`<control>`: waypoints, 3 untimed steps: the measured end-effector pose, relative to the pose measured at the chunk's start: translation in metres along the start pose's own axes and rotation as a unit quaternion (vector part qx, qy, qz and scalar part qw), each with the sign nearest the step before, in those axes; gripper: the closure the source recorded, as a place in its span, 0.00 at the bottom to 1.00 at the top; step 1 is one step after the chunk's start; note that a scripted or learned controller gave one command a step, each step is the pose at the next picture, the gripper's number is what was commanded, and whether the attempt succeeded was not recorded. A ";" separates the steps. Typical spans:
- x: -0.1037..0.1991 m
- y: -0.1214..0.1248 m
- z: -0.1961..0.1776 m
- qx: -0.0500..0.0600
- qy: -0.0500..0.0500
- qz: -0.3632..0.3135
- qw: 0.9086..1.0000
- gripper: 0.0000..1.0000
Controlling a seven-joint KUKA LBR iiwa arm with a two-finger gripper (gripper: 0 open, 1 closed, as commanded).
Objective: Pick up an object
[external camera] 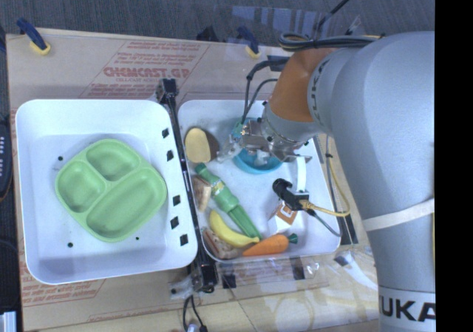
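My gripper (255, 147) hangs over the blue dish (259, 163) near the right bin's (325, 238) back edge; I cannot tell its state. The green bottle (230, 201) lies just toward the front, its long axis slanting toward the front edge.

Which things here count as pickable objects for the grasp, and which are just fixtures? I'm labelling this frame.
Pickable: banana, carrot, green bottle, blue dish under the gripper.

Fixtures: green divided plate, left bin, right bin.
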State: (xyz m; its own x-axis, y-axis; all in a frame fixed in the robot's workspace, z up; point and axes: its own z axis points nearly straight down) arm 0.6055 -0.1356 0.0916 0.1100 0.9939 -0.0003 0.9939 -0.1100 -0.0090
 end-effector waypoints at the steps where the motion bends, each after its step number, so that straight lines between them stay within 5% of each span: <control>1: -0.001 0.002 -0.014 -0.001 -0.003 -0.005 1.000 1.00; 2: 0.007 0.050 -0.048 -0.001 -0.001 0.052 0.999 1.00; 3: 0.007 0.050 -0.047 0.000 -0.001 0.052 0.999 0.00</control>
State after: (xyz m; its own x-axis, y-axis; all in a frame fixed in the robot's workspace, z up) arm 0.6562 -0.1340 0.1386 0.2133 0.9770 -0.0032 0.9769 -0.2133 -0.0090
